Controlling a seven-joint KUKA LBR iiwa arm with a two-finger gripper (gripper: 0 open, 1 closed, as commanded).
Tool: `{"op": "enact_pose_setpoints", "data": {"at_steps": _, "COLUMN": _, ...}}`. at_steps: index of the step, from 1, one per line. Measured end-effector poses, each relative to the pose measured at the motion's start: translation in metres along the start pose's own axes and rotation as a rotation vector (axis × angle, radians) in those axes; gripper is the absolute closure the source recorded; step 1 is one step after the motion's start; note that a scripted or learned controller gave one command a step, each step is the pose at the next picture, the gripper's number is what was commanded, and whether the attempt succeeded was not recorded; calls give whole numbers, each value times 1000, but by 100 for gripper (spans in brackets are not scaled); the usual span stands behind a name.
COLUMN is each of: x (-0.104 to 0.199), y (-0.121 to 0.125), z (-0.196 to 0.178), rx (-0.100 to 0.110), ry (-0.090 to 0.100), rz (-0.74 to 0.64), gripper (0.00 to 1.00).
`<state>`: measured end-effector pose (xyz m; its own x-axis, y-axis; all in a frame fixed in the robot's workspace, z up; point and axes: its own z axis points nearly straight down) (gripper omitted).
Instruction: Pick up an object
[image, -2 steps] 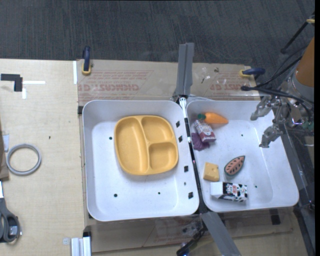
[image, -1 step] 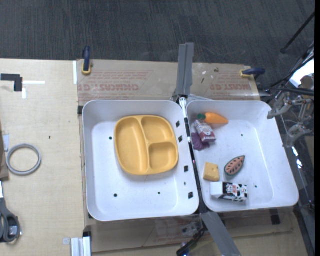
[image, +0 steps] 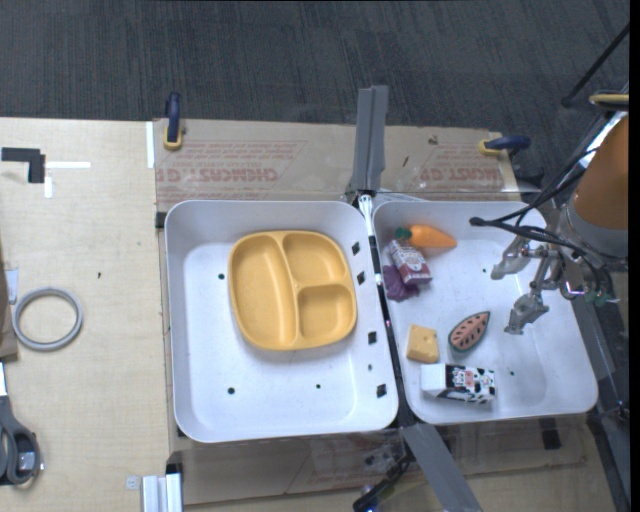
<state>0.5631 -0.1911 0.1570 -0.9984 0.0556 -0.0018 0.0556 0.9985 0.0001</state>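
Nearest, at the lower right of the frame, a cow-print carton (image: 460, 381) is laid in the right bin (image: 560, 385), with a cheese wedge (image: 423, 344) and a watermelon slice (image: 468, 331) just above it. The gripper (image: 520, 290) is held open and empty right of the slice, probably poised for a descent. Farther up, a purple packet (image: 407, 270) and carrot (image: 430, 237) are crowded against the divider. The left bin's yellow divided plate (image: 293, 289) is set well apart.
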Motion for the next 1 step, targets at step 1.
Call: {"op": "enact_pose_setpoints", "data": {"at_steps": 1, "x": -62, "y": 48, "z": 57, "rx": 1, "ry": -2, "rz": 361, "gripper": 0}}
